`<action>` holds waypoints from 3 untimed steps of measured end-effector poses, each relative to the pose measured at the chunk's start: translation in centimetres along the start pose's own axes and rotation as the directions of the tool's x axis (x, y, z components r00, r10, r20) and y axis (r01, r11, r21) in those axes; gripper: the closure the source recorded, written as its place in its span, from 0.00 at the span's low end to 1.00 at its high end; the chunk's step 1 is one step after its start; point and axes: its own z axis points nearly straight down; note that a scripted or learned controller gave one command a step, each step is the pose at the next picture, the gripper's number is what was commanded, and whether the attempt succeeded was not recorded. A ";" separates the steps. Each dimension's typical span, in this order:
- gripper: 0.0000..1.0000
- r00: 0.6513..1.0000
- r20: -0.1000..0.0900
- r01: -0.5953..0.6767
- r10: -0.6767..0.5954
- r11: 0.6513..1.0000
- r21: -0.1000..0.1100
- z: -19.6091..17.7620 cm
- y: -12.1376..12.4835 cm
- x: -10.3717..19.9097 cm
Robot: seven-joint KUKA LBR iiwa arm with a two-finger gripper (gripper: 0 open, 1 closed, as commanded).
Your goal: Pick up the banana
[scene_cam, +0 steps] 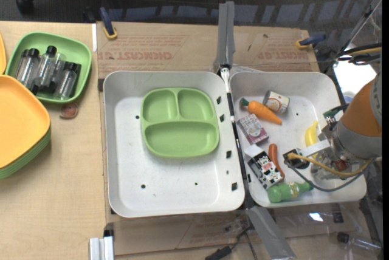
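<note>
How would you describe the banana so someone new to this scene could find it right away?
Look in the right white bin, near its right wall, beside the grey arm. The banana is a small yellow piece standing on end there. It is the sole yellow item; the carrot is orange.

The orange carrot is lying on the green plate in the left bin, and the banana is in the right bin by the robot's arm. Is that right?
Not quite. The camera view shows the carrot lying in the right bin, beside a small box, not on the green plate. That plate sits in the left bin with nothing on it. The rest is right: the banana is in the right bin by the robot's arm.
</note>
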 end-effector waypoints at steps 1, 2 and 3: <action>1.00 1.000 -0.001 0.007 -0.007 1.000 -0.002 -6.3 5.2 -1.0; 1.00 1.000 0.000 0.000 0.000 1.000 0.000 0.0 -2.5 0.6; 1.00 1.000 -0.003 0.009 -0.009 1.000 0.001 -0.1 5.4 1.2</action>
